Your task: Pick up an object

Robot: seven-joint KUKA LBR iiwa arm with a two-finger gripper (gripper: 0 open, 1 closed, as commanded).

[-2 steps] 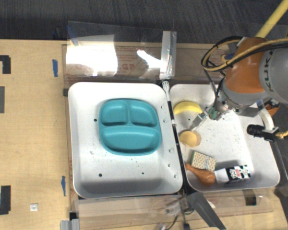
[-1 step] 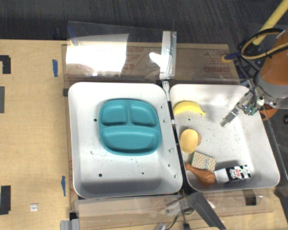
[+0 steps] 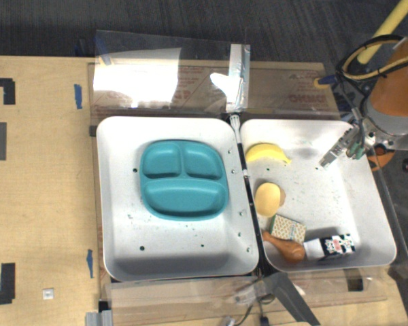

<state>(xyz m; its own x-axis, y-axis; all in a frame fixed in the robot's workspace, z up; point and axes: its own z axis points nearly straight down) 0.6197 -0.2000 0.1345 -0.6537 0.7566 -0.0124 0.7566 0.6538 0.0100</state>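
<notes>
Over the far right corner of the right bin (image 3: 367, 202) hangs the tool (image 3: 334, 152), at the end of the grey arm (image 3: 394, 94) with its orange band. The tool points down and to the left, with its tip just above the white bin floor. I cannot tell if it is apart or together, because it is small and blurry, and I see nothing in it. The nearest thing to the tool is a yellow banana (image 3: 266, 154), off to its left by the wall between the two bins. Below the banana, left of the tool and nearer the camera, sits a round yellow ball (image 3: 268, 197). Further toward the camera is a small speckled block (image 3: 287, 229), and it touches a brown thing shaped like a drumstick (image 3: 285, 248). Just right of that lies a little black and white bottle (image 3: 333, 246) on its side, almost straight below the tool in the picture. Well to the left of the tool, past the wall, the left bin (image 3: 115, 182) holds a teal plate (image 3: 184, 179) with three parts. Both bins rest on the tan bench (image 3: 34, 195).
</notes>
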